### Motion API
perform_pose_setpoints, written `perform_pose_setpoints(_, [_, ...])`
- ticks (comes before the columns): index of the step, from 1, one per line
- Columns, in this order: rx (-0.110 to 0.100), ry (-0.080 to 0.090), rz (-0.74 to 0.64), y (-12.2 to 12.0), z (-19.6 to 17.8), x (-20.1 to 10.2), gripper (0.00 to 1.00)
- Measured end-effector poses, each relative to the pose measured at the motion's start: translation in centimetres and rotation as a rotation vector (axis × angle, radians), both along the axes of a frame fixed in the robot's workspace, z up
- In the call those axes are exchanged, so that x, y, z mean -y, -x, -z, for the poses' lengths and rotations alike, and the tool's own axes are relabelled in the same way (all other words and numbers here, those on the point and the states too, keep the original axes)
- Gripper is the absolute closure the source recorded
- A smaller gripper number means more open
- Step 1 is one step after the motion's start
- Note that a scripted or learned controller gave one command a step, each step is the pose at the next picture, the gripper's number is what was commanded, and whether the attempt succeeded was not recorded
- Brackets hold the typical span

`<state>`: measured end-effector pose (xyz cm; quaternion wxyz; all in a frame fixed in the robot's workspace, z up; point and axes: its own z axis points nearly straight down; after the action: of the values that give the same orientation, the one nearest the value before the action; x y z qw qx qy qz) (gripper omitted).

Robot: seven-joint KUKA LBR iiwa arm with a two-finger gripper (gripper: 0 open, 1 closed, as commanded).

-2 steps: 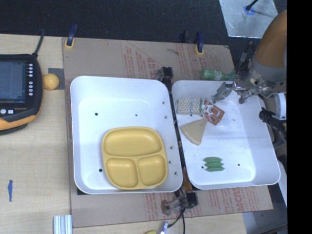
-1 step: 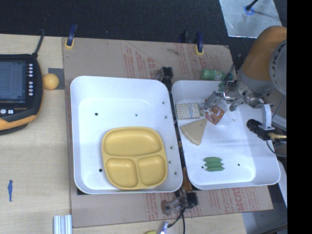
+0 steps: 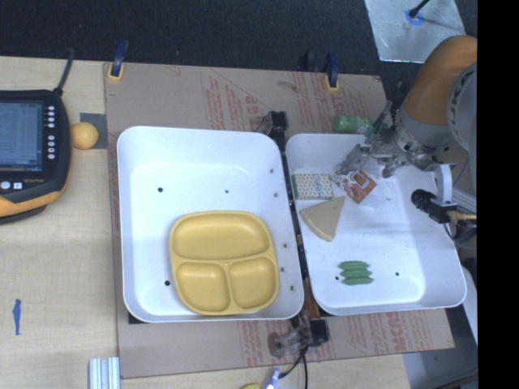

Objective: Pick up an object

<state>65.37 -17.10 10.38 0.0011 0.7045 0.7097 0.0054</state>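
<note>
2 white bins, 1 gripper [image 3: 357, 164] over the right one.
Left: 1 yellow 3-compartment plastic tray [image 3: 223, 260]. Right: 1 tan wedge [image 3: 324, 217], 1 green pea pod [image 3: 355, 272], 1 patterned packet [image 3: 313, 186]; finger state unclear.

A light wooden bench [image 3: 49, 282] is carrying a brown cardboard sheet [image 3: 243, 96], held by blue clamps [image 3: 118, 58] along its far edge. Two shallow white bins are sitting side by side on the cardboard: the left bin [image 3: 203, 164] and the right bin [image 3: 405, 282]. A black-and-orange teach pendant [image 3: 28, 156] is lying at the bench's left edge, with a small yellow ball [image 3: 84, 135] just beside it.
</note>
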Motion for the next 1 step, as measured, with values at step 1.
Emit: perform_pose_setpoints(1, [0.011,0.014,0.006,0.35,-0.03,-0.93,0.0])
